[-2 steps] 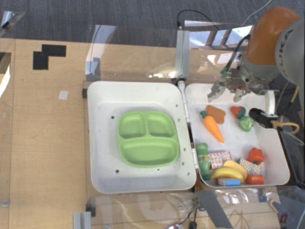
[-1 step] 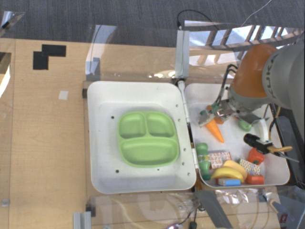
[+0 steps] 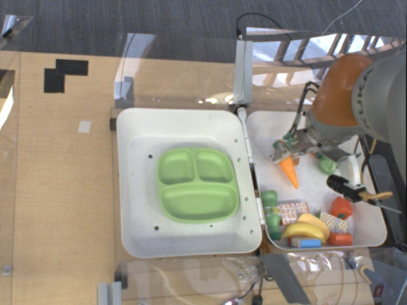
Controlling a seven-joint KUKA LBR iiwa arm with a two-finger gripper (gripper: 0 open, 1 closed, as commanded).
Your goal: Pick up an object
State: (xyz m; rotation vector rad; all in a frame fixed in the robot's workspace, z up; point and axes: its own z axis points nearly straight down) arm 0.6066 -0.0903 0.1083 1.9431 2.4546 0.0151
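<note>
Green divided plate (image 3: 197,184) seen lying flat in left bin (image 3: 137,234). Toy food heaped in right bin (image 3: 381,230): banana (image 3: 308,227), red pepper (image 3: 341,207). Tool (image 3: 290,149) lowered onto orange carrot (image 3: 290,171), likely chosen as isolated target; clench state not discernible.

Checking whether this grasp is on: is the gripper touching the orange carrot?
Cannot tell. In the camera view the gripper sits right over the carrot's top end, hiding any contact or gap.
</note>
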